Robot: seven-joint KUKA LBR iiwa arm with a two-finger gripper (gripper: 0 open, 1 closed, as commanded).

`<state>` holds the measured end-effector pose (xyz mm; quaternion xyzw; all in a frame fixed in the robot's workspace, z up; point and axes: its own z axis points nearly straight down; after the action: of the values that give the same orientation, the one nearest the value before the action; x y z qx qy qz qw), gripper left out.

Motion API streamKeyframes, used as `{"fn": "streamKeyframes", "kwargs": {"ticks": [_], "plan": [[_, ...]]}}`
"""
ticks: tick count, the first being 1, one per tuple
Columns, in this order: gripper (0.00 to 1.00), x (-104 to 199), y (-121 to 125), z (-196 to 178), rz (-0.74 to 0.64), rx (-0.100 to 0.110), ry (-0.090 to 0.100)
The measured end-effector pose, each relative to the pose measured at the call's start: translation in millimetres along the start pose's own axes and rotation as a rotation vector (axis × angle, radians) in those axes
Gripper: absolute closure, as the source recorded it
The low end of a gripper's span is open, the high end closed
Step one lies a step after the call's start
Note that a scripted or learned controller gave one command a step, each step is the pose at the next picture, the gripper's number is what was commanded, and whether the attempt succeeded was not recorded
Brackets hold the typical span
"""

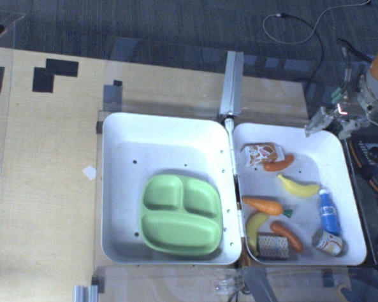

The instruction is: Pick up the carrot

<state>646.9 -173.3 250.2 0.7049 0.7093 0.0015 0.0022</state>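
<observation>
Since my claw (330, 122) hangs spread wide and bare over the right bin's (351, 165) far corner, I reckon it's staged clear of the carrot (263, 206) lying mid-bin beside the banana (298, 186).

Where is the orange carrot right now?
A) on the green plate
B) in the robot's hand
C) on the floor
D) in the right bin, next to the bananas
D: the carrot lies in the right bin, between the two bananas, while the hand is up at the bin's far corner.

Gripper (331, 121) at upper right, fingers spread
</observation>
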Motion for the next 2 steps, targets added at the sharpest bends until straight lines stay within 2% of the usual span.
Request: {"fn": "streamKeyframes", "kwargs": {"ticks": [1, 2], "plan": [[0.0, 56.7, -39.4, 75.2, -0.03, 0.002, 0.001], [0.0, 71.0, -100.4, 160.4, 0.198, -0.006, 0.001]]}}
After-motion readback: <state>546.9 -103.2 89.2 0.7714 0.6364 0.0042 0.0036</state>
